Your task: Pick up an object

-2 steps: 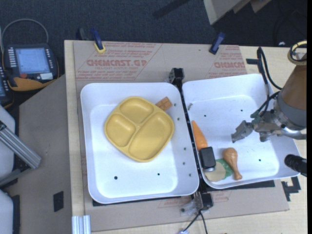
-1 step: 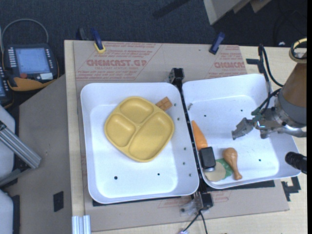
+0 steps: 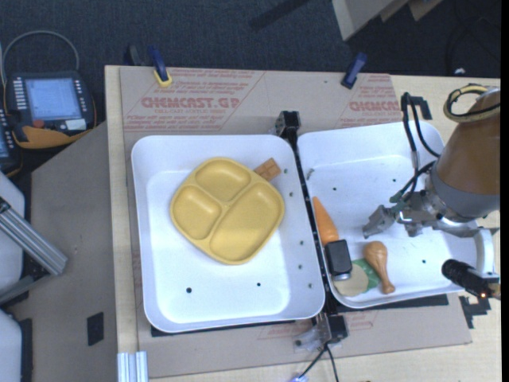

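Flanking a cardboard-topped bench [image 3: 238,94], dark carpet [image 3: 199,14].

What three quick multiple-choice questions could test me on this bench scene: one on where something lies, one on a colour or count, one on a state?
1. Where does the yellow divided plate lie?
A. In the left bin
B. In the right bin
C. On the floor

2. What colour is the carrot?
A. Blue
B. Orange
C. White

3. How does the toy drumstick stand with the gripper?
A. Clamped between its fingers
B. Lying on the bin floor, apart from it
C. Hanging from the arm

Answers: 1 A, the plate fills the middle of the left bin. 2 B, it is an orange cone beside the dividing wall. 3 B, the drumstick rests below the gripper, with white bin floor showing between them.
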